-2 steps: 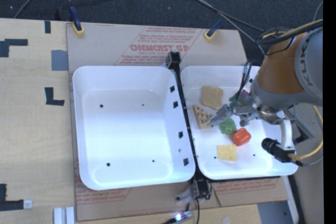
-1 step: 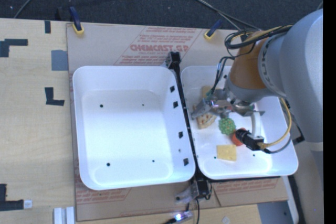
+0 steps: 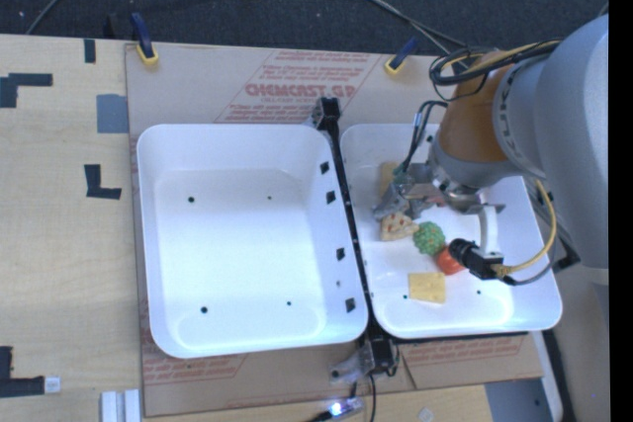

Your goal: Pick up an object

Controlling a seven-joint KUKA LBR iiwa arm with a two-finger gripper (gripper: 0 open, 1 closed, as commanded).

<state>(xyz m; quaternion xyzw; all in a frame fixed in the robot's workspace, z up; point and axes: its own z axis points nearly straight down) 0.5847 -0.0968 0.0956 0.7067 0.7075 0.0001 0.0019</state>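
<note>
Camera view: yellow block [image 3: 427, 287] lying flat.

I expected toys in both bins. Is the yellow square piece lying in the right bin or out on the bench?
In the right bin. The yellow square piece lies flat on its white floor, inside the rim, near the front, apart from the gripper.

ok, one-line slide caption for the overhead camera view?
Arm's end effector low in the right bin among small objects: a green piece, a yellow block.
</note>
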